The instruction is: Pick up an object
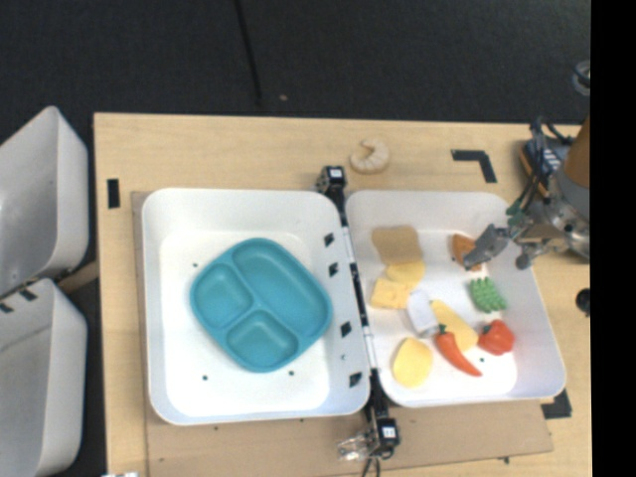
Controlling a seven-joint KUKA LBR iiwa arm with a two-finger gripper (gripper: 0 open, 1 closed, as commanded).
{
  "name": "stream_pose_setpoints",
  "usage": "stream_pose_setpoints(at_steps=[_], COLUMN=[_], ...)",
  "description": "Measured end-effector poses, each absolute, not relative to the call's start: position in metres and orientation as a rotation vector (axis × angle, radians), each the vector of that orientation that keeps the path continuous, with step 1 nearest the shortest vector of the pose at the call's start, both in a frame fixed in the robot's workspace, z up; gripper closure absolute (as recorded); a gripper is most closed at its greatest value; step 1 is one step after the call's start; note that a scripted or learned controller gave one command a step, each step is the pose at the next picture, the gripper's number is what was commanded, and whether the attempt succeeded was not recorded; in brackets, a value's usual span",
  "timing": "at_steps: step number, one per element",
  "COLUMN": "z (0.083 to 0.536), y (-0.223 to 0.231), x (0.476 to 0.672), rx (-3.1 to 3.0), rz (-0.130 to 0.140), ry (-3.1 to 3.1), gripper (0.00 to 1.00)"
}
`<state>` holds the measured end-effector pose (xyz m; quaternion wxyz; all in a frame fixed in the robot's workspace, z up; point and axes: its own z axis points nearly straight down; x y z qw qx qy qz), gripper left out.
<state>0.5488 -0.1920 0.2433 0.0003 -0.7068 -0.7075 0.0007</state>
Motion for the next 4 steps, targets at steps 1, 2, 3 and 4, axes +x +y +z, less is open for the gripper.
stream_pose_setpoints(at_steps=[1,2,3,4], z=[0.112,0.120,0.188,0.289], y=[-0.224,-0.226,-0.151,-0.054], x=[0.544,0.544,0.489,0.493], rx=[-2.222,-2.226,-2.213,-2.210], rz=[-0.003,0.000,-0.002,-0.013], ry=[-2.226,-2.224,-2.226,-2.240], gripper=[0.00,1.00,1.00,1.00])
